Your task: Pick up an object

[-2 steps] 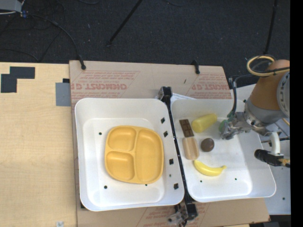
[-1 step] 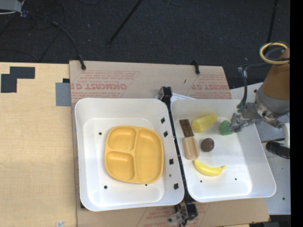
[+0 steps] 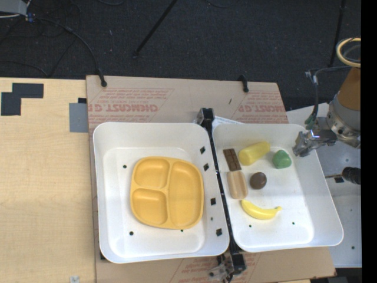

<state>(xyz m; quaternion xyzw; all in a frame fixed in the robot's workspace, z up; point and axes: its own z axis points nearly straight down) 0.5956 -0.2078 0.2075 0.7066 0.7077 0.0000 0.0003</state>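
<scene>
The right bin (image 3: 318,217) holds several small objects. A yellow cylinder (image 3: 253,152) lies near its back, with a green rounded piece (image 3: 281,159) just to its right. A dark brown ball (image 3: 258,180) sits in the middle and a banana (image 3: 260,210) lies in front of it. A tan wooden block (image 3: 237,184) and a thin dark brown bar (image 3: 231,158) lie along the bin's left side. My gripper (image 3: 302,144) hangs at the bin's back right rim, just right of the green piece, and holds nothing that I can see.
A yellow divided plate (image 3: 168,192) lies in the left bin (image 3: 112,158). A black divider (image 3: 215,187) runs between the two bins. Cardboard (image 3: 165,102) lies under them. The arm's orange band (image 3: 351,87) and a cable stand at the right edge.
</scene>
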